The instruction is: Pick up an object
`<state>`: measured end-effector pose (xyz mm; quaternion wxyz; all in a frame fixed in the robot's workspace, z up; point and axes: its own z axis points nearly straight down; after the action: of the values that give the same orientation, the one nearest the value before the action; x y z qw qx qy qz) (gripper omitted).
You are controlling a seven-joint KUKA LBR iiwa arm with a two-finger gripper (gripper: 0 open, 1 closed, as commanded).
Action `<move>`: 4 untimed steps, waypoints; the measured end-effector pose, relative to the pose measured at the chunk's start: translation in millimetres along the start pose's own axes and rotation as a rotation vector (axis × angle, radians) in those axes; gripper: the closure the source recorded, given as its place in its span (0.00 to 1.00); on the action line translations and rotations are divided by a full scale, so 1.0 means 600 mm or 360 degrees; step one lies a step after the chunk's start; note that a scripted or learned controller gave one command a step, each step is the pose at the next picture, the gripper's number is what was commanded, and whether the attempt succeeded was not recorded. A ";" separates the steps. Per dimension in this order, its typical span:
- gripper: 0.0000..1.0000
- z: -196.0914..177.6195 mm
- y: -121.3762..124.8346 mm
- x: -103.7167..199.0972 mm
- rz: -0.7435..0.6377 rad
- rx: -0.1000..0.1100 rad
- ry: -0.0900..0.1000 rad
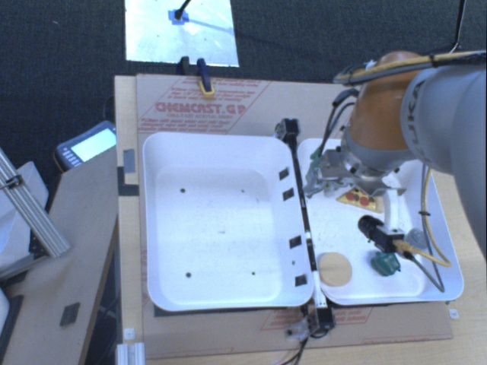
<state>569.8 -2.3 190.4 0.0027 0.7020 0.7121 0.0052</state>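
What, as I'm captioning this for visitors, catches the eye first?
The big grey arm with its orange band takes up the upper right, hanging over the right bin. At that bin's near end lie a tan disc and a teal object, with a yellow-and-red piece further up beside the arm. The left bin is a broad white patch at centre.

The light is bright and even, coming from above. Both white bins, the left bin [221,226] and the right bin [445,280], look almost overexposed, with only weak grey shadows along their walls. The shiny sheet [183,21] on the dark floor [61,36] gives a pale glare. The arm [449,120] looks soft, and fine grain shows mostly on the floor.
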 end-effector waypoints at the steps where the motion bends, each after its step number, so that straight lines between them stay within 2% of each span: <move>1: 1.00 -0.216 0.007 0.061 0.0006 -0.0010 -0.0001; 2: 1.00 -0.105 -0.028 0.110 0.0011 0.0024 -0.0004; 3: 1.00 -0.258 -0.025 0.128 0.0013 0.0000 -0.0002; 4: 1.00 -0.369 -0.133 0.222 0.0003 0.0005 0.0004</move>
<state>485.5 128.8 411.3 0.0007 0.7028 0.7114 0.0049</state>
